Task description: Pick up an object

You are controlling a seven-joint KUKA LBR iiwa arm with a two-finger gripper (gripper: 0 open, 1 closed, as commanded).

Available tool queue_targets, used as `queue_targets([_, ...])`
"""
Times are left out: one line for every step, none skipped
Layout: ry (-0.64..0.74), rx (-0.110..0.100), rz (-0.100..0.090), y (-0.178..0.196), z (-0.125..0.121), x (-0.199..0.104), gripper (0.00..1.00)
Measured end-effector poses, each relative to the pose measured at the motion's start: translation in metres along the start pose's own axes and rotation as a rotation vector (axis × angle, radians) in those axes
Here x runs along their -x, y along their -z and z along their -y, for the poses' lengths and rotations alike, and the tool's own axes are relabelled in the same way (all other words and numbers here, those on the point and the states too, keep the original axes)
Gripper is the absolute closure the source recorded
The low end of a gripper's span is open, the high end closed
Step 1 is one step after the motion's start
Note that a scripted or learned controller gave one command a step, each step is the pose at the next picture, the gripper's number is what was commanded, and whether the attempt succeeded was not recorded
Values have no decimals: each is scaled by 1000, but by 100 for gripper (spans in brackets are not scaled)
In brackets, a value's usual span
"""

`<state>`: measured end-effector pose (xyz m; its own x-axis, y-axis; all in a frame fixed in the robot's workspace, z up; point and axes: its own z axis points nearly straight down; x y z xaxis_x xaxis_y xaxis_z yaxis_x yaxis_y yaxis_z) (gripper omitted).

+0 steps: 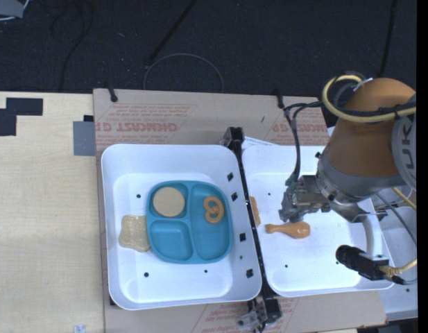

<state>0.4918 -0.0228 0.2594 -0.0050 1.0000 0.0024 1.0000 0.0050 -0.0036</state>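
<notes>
Orange-tan and shaped like a drumstick, the toy chicken leg lies on the floor of the right bin, just below the tool. We judge the descent is the step in hand: we want the tool centred over the leg's thick end, with room to either side, before closing. Whether the tool is open or closed we cannot tell; the wrist's bulk hides its tips. A small tan piece by the divider is too blurred to name.
</notes>
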Motion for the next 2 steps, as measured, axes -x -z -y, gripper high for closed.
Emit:
queue_targets([0,0,1,1,-3,-47,100])
queue_targets([-1,-1,2,-17,-15,-102,100])
